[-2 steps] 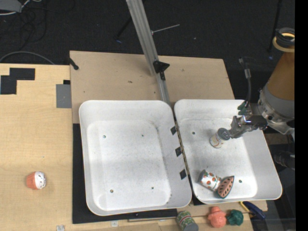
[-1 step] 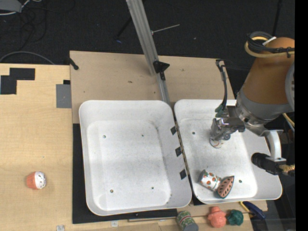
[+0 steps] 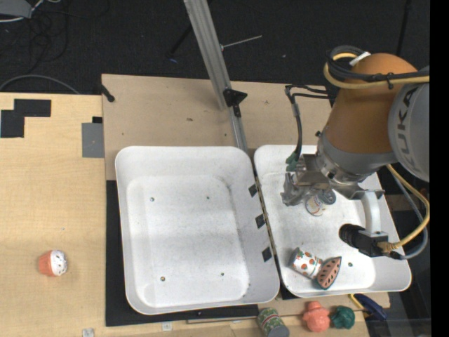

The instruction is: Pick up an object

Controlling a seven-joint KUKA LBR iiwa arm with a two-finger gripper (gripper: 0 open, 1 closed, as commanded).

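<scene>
Two small objects, a patterned cup [image 3: 304, 262] touching a brown shell-like piece [image 3: 328, 272], crowd the right bin's [image 3: 393, 276] front edge, so the gripper [image 3: 298, 188], its grip state impossible to tell, may knock one aside.

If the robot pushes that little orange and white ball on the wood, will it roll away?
Probably. The orange and white ball looks round, so a nudge would likely send it rolling across the flat wooden bench. Nothing stands beside it to stop it. It looks small, so probably light.
</scene>
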